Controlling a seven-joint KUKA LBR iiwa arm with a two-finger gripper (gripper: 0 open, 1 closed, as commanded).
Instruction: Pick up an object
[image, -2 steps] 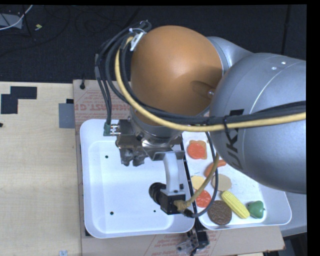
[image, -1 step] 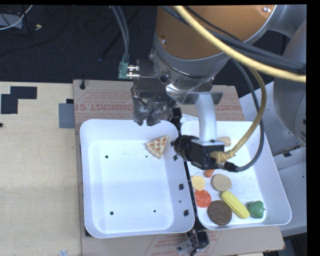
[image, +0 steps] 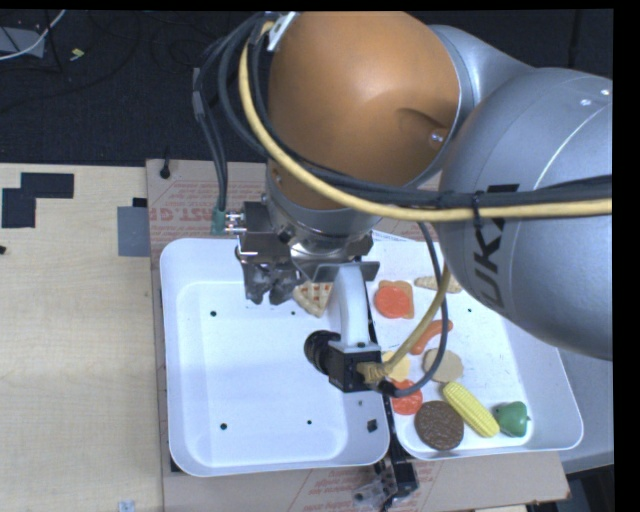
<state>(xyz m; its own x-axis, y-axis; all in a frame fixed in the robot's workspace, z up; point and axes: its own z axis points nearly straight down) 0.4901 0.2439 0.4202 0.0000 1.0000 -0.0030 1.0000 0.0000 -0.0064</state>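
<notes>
In the camera view the big grey arm (image: 540, 200) carries black letters on its shell, of which "KU" can be read, and the cardboard sheet (image: 185, 205) under the bins has faint red mirrored print that I cannot read. There are two white bins: the left bin (image: 200, 400), smooth plastic with small dark dots on its floor, and the right bin (image: 550, 420), which holds the toy food. The gripper (image: 285, 288) hangs from the orange band (image: 350, 90) over the back part of the left bin, near the wall between both bins; its dark fingers point down, but I cannot tell if they are apart or together. Just right of the fingers lies one waffle-like piece (image: 316, 296) with a grid pattern — it seems to touch them, though whether it is between them I cannot tell. Further right of the fingers I count one orange ridged piece (image: 395, 299) and one pale long piece (image: 440, 283). Well apart, to the lower right, there are one brown round disc (image: 439, 425), one yellow corn cob (image: 470, 409) with a bumpy surface, one glossy green pepper (image: 512, 417), one red piece (image: 407, 403) and one beige round piece (image: 443, 364). One yellow cable (image: 300, 165) and black cables loop around the wrist.
</notes>
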